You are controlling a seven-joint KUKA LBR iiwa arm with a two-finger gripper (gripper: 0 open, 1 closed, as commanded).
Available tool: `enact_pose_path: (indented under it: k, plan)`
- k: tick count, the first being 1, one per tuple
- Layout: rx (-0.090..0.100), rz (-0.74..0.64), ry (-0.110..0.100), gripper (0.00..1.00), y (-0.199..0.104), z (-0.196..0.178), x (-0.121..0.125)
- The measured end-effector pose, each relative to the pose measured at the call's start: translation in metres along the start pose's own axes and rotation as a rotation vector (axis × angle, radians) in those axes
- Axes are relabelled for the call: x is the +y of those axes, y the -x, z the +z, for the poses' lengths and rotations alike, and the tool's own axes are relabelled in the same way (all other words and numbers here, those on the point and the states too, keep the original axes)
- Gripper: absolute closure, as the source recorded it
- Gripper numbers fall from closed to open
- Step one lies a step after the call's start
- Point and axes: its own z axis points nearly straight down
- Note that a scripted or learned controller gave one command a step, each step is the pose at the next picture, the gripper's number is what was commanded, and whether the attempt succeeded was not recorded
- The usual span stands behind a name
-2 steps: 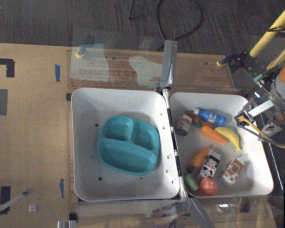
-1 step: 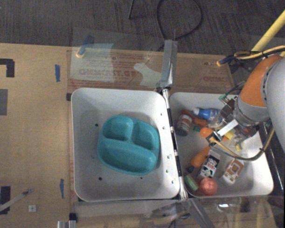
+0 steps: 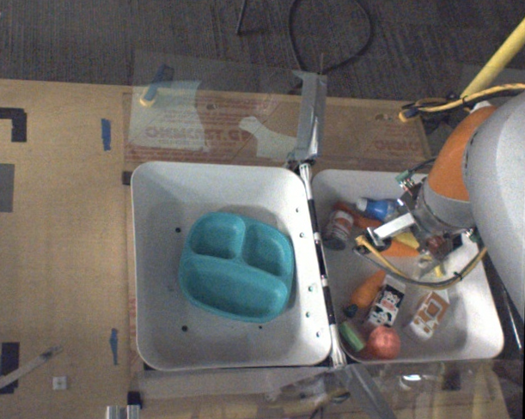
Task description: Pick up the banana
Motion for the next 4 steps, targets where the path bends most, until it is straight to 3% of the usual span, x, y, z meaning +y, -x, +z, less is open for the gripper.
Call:
enact_pose_path:
  k: [1, 2, 3, 4]
  plan:
    - [-0.001, -0.112, -0.002, 0.00, 0.031, -0.066, 0.038]
    - [-0.001, -0.132, -0.002, 0.00, 0.009, 0.001, 0.063]
    - [0.001, -0.136, 0.001, 1.00, 0.007, -0.011, 0.063]
    - [-0.001, 0.171, -0.001, 1.00, -0.021, -0.139, 0.054]
